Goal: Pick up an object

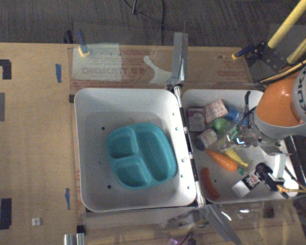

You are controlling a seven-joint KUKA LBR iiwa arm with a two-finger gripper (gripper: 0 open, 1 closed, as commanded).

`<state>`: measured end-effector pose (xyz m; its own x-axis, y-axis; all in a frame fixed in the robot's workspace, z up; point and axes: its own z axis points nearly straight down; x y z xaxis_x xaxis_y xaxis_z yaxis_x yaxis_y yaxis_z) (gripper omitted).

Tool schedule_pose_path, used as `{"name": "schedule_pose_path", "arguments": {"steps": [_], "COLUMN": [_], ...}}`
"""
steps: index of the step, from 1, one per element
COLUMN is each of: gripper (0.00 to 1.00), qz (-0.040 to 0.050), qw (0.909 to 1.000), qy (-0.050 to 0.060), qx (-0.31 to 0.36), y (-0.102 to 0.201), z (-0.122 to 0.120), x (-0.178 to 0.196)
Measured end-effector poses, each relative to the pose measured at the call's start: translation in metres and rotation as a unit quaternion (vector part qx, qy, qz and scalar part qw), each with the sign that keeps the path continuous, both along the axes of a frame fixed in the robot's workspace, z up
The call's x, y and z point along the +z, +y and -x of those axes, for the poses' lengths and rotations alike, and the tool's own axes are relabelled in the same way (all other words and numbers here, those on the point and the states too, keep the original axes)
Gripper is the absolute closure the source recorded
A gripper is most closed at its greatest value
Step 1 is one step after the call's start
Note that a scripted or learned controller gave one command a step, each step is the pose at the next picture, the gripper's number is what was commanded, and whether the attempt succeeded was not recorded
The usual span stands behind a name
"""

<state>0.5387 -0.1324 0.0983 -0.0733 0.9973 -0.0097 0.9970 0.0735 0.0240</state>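
The toy carrot, right of centre, looks light, stiff and slippery, best pinched mid-body; the jaws' state I cannot tell.

The grey arm reaches in from the right, its orange band turned up toward the camera above the wrist. Below the band, the tool points left and down, its tip low and seen at a slant.

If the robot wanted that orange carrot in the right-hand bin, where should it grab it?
Probably across the thick middle of the carrot, coming straight down from above. It lies flat and slanted, tapering toward the bin's centre wall, so fingers closing across its width would grip best.
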Motion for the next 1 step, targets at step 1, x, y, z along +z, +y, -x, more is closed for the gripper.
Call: {"name": "schedule_pose_path", "arguments": {"steps": [1], "gripper": [1.0], "qz": [-0.0043], "qw": [0.9995], "qy": [0.012], "qx": [-0.027], "y": [0.0646], "z": [0.0193], "x": [0.0967]}}
